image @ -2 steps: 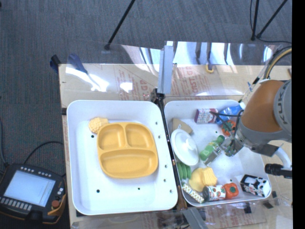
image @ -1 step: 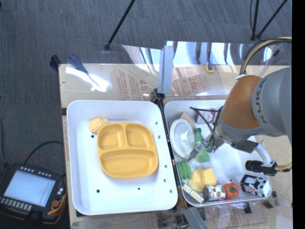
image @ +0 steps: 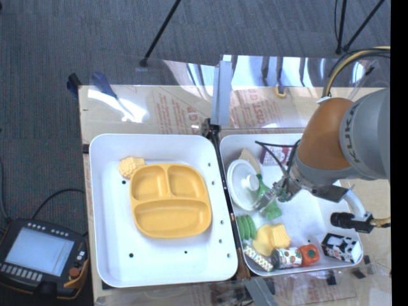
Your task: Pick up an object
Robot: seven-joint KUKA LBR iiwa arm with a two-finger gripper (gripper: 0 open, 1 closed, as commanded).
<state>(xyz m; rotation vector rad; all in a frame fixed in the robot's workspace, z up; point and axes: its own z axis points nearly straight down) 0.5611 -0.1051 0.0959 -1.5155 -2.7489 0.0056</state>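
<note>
Where the camera view looks down on the right bin, the hand is low among crowded items, beside a white round dish and over a green piece. Whether it is gripping anything I cannot tell. Tight clutter could make it snag a neighbour or lift nothing.
</note>
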